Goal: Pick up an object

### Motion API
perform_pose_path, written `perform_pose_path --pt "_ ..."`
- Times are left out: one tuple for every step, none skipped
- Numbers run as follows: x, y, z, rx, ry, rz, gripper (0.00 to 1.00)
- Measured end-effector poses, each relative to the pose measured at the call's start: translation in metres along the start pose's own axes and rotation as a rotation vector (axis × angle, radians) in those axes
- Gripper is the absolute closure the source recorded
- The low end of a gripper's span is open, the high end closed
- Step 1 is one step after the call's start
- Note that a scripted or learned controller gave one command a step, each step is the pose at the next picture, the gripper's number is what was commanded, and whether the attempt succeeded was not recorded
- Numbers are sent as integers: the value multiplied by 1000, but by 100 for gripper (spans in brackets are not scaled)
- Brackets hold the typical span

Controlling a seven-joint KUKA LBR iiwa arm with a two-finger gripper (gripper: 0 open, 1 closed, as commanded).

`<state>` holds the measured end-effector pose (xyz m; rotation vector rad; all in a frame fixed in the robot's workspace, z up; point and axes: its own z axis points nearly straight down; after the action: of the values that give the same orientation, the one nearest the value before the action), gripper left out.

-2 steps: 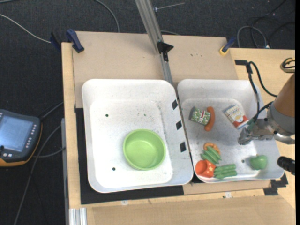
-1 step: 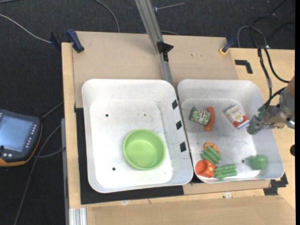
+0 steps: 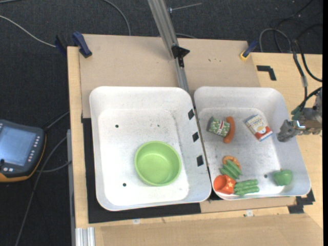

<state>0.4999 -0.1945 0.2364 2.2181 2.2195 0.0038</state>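
Observation:
The right white bin (image 3: pixel 271 97) holds several small items. A green packet (image 3: pixel 219 126) lies beside an orange sausage-shaped piece (image 3: pixel 231 130) near the bin's left side. A white carton with a red base (image 3: pixel 258 127) lies further right. Near the front are an orange and green toy (image 3: pixel 231 166), a red-orange piece (image 3: pixel 223 184), green pea pods (image 3: pixel 246 187) and a green pepper (image 3: pixel 282 177). My gripper (image 3: pixel 288 131) hangs over the bin's right rim, right of the carton and apart from it, with nothing seen in it.
The left white bin (image 3: pixel 110 106) holds a lime green bowl (image 3: pixel 157 163). A metal rail (image 3: pixel 165 22) runs from the top down to the gap between the bins. Cables (image 3: pixel 302 65) hang at the right near the arm. A handheld screen (image 3: pixel 18 150) lies off the bench at left.

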Motion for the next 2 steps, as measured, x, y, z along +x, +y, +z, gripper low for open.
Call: perform_pose_path --pt "0 1 -52 0 0 0 100" --pt "51 16 -56 3 2 -4 100"
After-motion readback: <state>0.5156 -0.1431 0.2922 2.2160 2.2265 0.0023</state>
